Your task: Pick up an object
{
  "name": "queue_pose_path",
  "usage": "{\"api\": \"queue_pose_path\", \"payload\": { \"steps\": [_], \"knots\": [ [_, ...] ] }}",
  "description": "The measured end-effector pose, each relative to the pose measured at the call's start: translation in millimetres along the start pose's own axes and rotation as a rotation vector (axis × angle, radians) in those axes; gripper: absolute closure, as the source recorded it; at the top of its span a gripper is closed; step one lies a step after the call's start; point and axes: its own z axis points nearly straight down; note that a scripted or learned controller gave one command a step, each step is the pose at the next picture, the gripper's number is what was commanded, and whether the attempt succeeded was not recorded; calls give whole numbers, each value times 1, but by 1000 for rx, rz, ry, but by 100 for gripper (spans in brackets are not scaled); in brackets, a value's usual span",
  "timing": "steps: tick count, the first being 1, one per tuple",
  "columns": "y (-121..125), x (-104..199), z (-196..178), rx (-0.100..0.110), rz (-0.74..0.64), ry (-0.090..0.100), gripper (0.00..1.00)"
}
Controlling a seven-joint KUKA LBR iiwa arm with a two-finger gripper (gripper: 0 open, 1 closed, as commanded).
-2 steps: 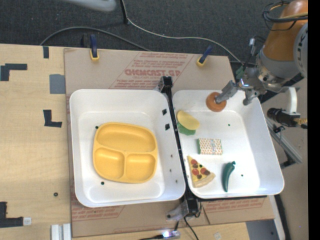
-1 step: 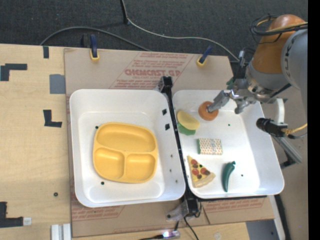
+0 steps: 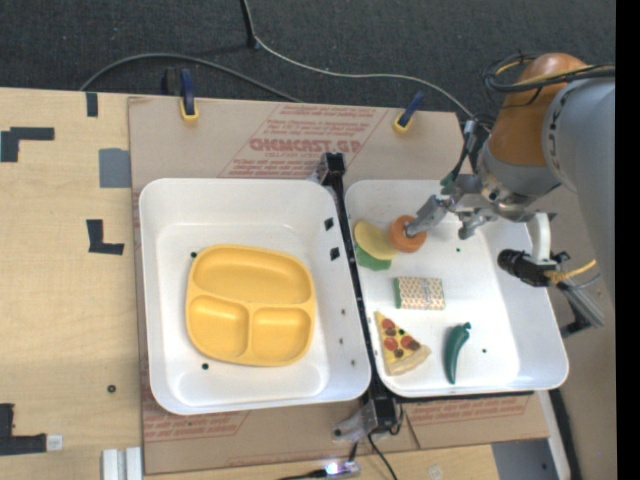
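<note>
Orange round toy [image 3: 406,233]: small, disc-like, beside a yellow-green piece [image 3: 373,245], right bin [image 3: 520,368]. Gripper [image 3: 449,218]: fingers spread open, one touching toy, nothing held.

Red print on the cardboard sheet [image 3: 300,138], partly legible: "CHEMCAST".

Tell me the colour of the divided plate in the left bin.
Yellow; the plate shows in the camera view.

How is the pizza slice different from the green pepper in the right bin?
The pizza slice is a flat tan triangle with red spots; the green pepper is a slim, dark green, curved shape. The pizza slice lies nearer the divider between the bins, the green pepper farther toward the arm's side. Both are toy foods lying near the right bin's front edge, apart from the gripper.
</note>
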Motion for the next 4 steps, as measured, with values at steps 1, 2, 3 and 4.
{"api": "queue_pose_path", "payload": {
  "steps": [1,2,3,4],
  "knots": [
    [3,-2,47,-13,3,-3,0],
    [5,2,33,-15,-4,1,100],
    [7,-8,-21,-10,-1,0,100],
    [6,-5,-64,-9,-1,0,100]
  ]
}}
